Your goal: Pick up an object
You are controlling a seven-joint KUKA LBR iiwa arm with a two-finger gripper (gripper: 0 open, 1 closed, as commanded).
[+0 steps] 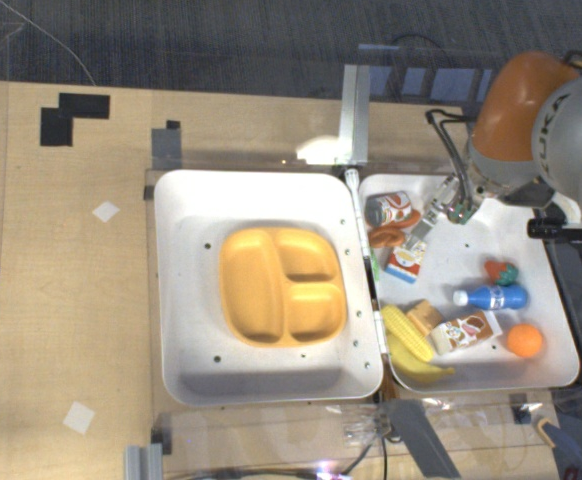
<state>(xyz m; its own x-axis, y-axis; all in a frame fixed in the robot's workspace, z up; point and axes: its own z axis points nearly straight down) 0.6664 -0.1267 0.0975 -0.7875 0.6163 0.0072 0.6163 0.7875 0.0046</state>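
Note:
My gripper (433, 220) hangs low in the right bin (563, 366), near its back left corner. It is just right of a tilted can (389, 209) and above a small white, red and blue carton (404, 262). An orange-red item (389, 234) lies between the can and the carton. Further forward lie a yellow banana (408, 340), a brown and white packet (463, 333), a blue bottle (491, 298), an orange (523, 341) and a red toy with a green top (501, 271). The view does not show anything held.
The left bin (176, 268) holds a yellow divided tray (281, 285) at its middle. A metal post (355, 118) stands behind the wall where the two bins meet. The grey arm with its orange band (516, 108) comes in over the right bin's back right corner.

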